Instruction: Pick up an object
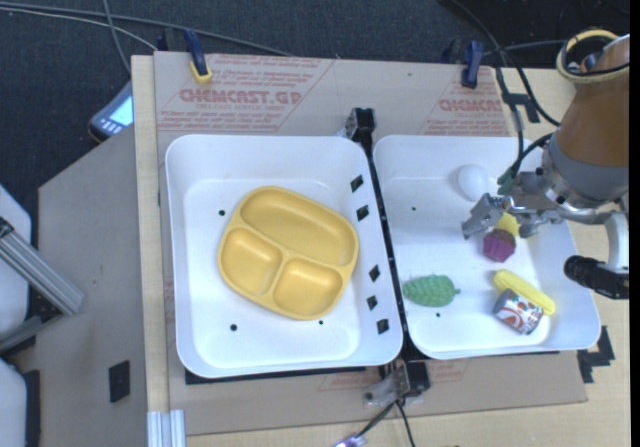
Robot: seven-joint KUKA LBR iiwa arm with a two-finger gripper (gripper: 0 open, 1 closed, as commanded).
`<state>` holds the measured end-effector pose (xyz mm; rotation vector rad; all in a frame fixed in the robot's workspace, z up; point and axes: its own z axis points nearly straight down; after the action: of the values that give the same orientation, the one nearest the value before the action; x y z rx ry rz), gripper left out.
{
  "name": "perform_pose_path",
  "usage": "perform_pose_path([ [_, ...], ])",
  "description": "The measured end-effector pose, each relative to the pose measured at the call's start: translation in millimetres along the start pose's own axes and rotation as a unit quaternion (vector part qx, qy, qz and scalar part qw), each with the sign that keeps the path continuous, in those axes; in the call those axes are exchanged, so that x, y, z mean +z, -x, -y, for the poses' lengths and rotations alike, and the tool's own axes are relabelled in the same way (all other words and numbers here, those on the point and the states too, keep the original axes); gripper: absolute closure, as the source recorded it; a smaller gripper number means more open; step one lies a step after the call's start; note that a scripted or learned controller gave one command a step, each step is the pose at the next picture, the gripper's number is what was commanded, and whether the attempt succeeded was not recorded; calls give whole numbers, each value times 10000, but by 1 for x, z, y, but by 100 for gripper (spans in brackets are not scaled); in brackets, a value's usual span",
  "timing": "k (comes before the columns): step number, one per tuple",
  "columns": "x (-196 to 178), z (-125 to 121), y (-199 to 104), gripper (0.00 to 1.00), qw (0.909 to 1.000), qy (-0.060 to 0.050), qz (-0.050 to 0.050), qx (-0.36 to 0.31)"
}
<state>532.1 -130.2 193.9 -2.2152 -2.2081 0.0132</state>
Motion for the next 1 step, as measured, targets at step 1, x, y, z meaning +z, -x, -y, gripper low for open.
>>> perform_pose_path([
  [1, -7, -3, 0, 0, 10000, 70, 11, -18],
])
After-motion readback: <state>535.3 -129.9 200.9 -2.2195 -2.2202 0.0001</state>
